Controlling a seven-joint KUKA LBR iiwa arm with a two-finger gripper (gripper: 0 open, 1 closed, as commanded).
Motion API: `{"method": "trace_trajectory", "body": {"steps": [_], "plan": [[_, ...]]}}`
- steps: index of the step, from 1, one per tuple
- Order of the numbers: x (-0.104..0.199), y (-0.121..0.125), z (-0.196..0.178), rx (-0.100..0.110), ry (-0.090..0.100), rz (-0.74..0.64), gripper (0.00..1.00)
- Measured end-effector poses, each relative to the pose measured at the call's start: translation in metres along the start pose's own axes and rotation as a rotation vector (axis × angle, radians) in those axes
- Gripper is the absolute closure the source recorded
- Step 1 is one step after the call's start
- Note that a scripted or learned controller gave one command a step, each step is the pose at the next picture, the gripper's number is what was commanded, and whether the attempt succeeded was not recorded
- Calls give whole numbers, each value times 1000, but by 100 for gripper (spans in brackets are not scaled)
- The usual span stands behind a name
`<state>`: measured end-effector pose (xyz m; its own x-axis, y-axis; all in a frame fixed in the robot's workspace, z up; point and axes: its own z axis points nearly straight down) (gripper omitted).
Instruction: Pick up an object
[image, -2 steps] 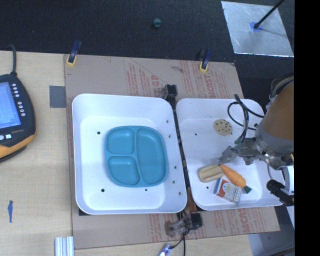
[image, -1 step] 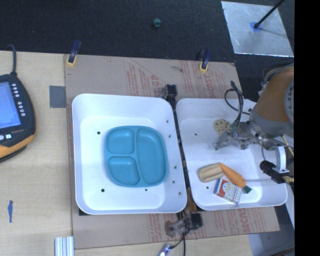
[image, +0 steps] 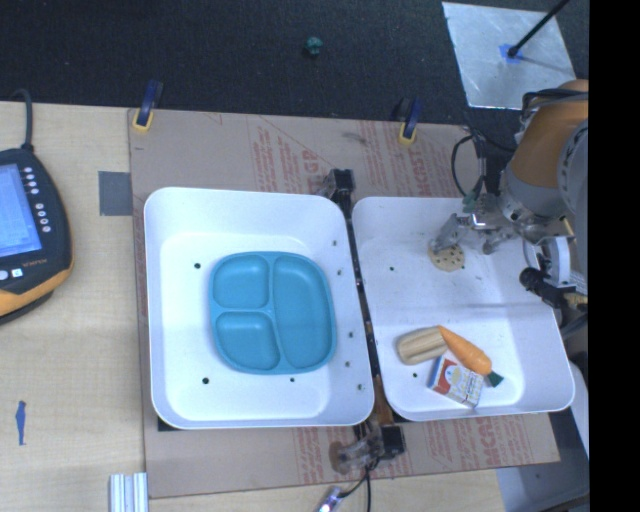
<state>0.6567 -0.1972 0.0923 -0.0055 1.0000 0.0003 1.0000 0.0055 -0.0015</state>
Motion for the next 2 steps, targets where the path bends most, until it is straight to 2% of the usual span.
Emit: {"method": "trace_trajectory", "body": {"steps": [1, 2], "plan": [[27, -1, 1, 3, 1, 1, 0], [35, -1, 1, 4, 1, 0, 0]]}}
